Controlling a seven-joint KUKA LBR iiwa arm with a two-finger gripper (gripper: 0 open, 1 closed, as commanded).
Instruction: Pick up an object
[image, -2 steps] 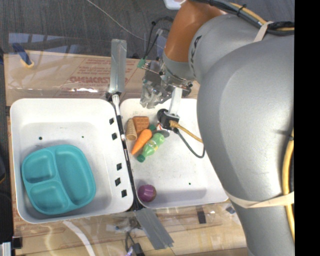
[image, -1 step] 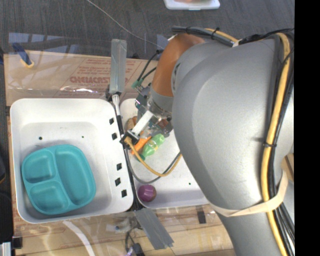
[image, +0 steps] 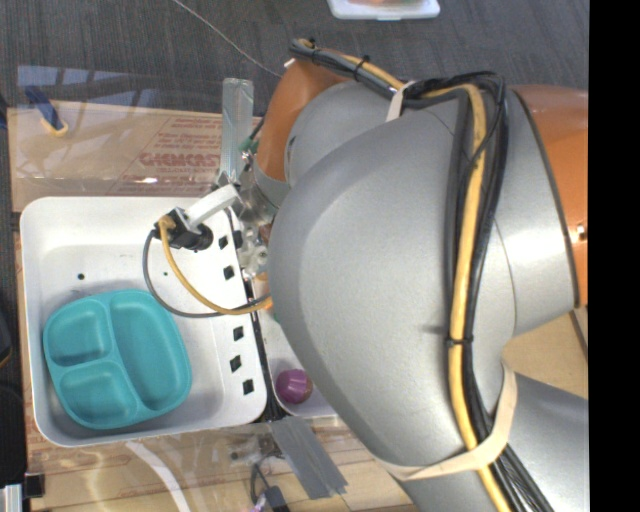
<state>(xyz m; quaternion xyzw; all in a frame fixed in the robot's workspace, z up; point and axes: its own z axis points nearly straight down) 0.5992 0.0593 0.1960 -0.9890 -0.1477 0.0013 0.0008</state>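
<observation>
A teal divided plate (image: 115, 358) lies flat in the left white bin (image: 60, 225), toward its front left. A small purple ball (image: 293, 385) rests in the right bin, close to the divider and just under the arm. The grey arm with its orange band fills the middle and right of the view. Its wrist (image: 240, 215) hangs over the wall between the two bins, with a yellow and black cable looping down into the left bin. The arm's own body hides the fingers.
A cardboard sheet (image: 130, 150) lies behind the left bin. Strips of grey tape (image: 305, 455) sit at the bench's front edge. The arm covers nearly all of the right bin.
</observation>
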